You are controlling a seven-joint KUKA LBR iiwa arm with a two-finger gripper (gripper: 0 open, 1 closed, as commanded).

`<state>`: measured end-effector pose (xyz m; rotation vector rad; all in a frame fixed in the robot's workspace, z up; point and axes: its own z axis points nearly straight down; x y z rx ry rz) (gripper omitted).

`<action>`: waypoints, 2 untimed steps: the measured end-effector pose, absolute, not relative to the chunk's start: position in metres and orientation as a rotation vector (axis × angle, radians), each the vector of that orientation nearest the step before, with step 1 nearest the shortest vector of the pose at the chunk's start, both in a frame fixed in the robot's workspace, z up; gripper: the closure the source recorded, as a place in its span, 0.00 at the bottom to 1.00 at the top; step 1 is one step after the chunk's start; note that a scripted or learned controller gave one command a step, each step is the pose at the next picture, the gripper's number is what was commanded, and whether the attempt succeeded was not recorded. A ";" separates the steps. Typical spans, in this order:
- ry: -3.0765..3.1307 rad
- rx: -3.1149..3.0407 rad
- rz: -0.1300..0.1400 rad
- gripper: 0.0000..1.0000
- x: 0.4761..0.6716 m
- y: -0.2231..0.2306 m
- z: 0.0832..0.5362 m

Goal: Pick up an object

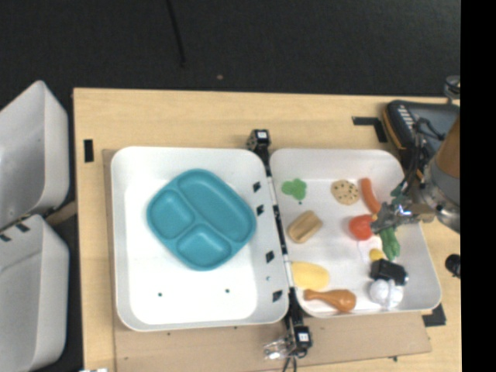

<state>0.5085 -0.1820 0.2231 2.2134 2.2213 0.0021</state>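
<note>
One drumstick [332, 299] nearest, two white bins [124, 231], tool [385, 222] grip state unclear.

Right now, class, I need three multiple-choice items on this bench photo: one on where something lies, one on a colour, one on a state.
1. Where does the divided plate lie?
A. in the left bin
B. in the right bin
C. on the bare bench

2. What colour is that plate?
A. red
B. blue
C. yellow

3. How does the drumstick lie?
A. stacked on the plate
B. flat on the right bin's floor, near its front edge
C. outside both bins

Answers: 1 A, the plate sits inside the left bin. 2 B, it is teal blue. 3 B, it lies in the right bin just below the yellow piece.
</note>
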 end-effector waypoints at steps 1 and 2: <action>2.224 2.217 0.001 1.00 0.510 -0.183 0.241; 2.230 2.213 0.002 1.00 0.525 -0.129 0.244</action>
